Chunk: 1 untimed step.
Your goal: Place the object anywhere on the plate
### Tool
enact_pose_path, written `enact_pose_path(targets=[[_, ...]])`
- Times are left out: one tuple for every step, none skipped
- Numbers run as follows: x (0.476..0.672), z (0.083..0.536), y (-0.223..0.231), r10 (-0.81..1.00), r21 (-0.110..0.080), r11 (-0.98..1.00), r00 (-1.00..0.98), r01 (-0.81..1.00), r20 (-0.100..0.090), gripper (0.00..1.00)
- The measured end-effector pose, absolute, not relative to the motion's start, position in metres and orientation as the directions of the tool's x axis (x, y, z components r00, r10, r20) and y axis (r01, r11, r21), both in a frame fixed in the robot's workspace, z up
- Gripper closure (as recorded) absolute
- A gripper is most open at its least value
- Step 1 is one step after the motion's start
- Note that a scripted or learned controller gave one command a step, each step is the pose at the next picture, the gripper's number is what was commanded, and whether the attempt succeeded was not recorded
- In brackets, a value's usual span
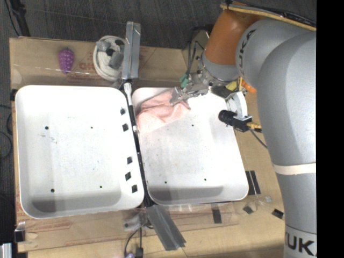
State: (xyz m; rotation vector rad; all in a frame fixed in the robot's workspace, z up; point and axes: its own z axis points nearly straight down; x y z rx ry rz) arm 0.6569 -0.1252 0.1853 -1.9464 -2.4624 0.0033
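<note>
The crumpled pink cloth lies upper-centre in the right white bin, its corner pinched between my gripper fingers.

Your arm runs off right and bottom edges. Pink cloth partly hidden under gripper; you can't tell whether it is pinched. Purple object on bench too small to identify. Plate unidentifiable.

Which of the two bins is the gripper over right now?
The right bin. The gripper sits at its top-left corner, on the pink cloth lying there. The left bin has no arm above it.
</note>
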Motion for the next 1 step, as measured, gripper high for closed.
enact_pose_path(targets=[[0.6572,0.2317,-0.1242,0.971,-0.002,0.239,-0.239,0.971,0.001,1.0]])
